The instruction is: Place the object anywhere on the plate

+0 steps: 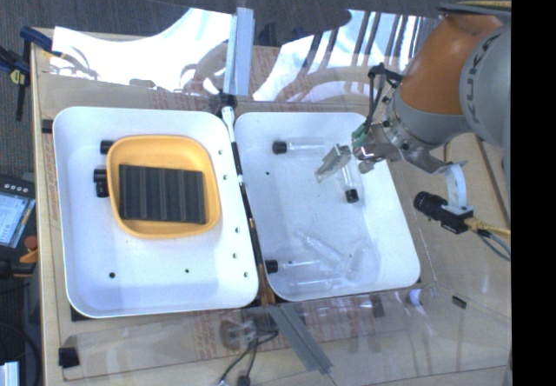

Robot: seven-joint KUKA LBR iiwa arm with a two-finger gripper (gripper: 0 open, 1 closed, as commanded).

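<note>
A yellow plate with a dark ribbed insert lies in the left bin. The right bin holds clear tubes with black caps. One tube lies near its far left. Another tube, cap toward the camera, sits right under my gripper, which hovers over the far right part of that bin. Whether the gripper touches this tube is unclear.
Several more clear tubes lie heaped at the near side of the right bin, one with a black cap by the left wall. Two small black pieces sit beside the plate's left rim.
</note>
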